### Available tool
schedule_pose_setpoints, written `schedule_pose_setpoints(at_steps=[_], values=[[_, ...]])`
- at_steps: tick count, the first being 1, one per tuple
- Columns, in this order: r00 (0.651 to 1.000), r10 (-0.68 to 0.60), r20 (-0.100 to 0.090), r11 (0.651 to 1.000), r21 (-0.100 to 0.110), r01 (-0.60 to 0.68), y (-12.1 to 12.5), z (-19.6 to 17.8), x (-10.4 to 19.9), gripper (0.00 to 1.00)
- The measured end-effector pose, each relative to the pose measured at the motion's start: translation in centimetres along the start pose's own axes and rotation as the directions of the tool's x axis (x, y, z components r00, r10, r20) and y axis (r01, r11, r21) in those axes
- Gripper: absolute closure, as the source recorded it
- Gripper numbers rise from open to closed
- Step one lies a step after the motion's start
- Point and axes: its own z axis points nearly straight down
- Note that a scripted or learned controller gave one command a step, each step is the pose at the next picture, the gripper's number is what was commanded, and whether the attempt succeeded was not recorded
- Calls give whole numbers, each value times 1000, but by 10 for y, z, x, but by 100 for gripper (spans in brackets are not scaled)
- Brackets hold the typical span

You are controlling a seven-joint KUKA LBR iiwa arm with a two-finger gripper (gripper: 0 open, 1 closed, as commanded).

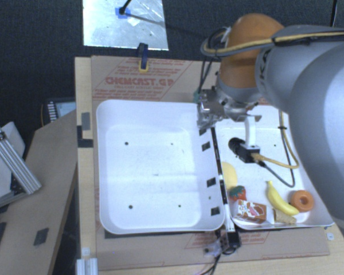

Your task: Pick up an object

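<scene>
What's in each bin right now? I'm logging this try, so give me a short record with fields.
left bin: no objects seen
right bin: banana, orange ring, yellow item, carton, small red item
items' place: near end of right bin
arm: above right bin's far end
gripper: near the bins' shared edge
held: nothing seen

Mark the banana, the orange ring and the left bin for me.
banana [278, 197]: camera view, middle of its yellow curve.
orange ring [307, 200]: camera view, right side of the ring's band.
left bin [155, 171]: camera view, bare white floor.
</scene>
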Motion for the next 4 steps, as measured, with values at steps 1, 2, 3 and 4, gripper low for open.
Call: schedule_pose_setpoints(at_steps=[1, 2, 3, 4], values=[[1000, 8, 1, 1000, 8, -8, -72, -14, -32, 100], [1000, -3, -2, 1000, -3, 3, -43, -36, 27, 100], [1000, 8, 1, 1000, 6, -8, -86, 1, -11, 100], [1000, -3, -2, 1000, -2, 3, -53, -16, 46, 100]])
